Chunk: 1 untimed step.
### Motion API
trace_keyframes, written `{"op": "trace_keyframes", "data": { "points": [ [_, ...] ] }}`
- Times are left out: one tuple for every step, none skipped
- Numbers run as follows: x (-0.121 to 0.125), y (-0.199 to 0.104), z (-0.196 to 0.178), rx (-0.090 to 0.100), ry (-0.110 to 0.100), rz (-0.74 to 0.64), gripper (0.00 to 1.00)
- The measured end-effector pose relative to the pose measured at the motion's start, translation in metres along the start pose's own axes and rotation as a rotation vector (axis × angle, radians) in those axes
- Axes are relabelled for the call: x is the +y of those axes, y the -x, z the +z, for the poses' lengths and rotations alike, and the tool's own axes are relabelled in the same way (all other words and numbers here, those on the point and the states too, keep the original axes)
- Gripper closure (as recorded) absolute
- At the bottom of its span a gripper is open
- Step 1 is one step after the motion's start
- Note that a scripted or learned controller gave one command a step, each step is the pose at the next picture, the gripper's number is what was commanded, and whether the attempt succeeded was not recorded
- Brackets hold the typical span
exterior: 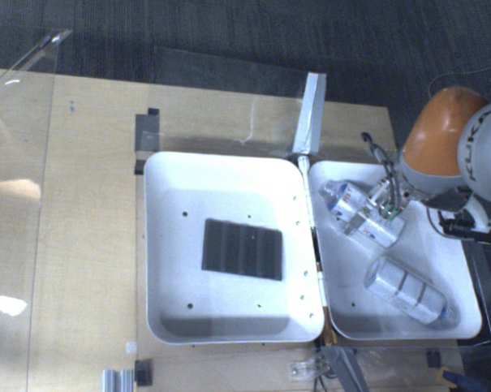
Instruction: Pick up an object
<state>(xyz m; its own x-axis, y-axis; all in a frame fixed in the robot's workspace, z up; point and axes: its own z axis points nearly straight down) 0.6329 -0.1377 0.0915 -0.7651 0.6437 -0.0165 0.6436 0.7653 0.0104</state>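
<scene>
On the tabletop (74,224) sit two shallow white bins side by side. The left bin (173,188) has a dark ribbed mat (243,249) lying flat in its middle, a little nearer the front edge than the back. The right bin (459,322) has two clear plastic bottles in it. One bottle (347,200) lies on its side near the back left corner of that bin, with its cap end pointing toward the wall between the two bins. The other bottle (405,291) lies on its side near the front right corner, and it is tilted across the bin floor. The two bottles are apart and do not touch. The grey arm with its orange band (439,130) comes in over the back right corner of the right bin. The claw (383,207) is down low in the bin, right at the back bottle, at the end away from the cap. It looks like it touches that bottle, but I cannot tell if the claw is spread or pressed together, or if it has the bottle. A thin grey bar (310,113) stands up behind the place where the two bins meet.
</scene>
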Motion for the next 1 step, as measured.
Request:
{"op": "trace_keyframes", "data": {
  "points": [
    [0.0254,-0.0022,0.0017,0.013,-0.027,0.009,0.0]
  ]
}}
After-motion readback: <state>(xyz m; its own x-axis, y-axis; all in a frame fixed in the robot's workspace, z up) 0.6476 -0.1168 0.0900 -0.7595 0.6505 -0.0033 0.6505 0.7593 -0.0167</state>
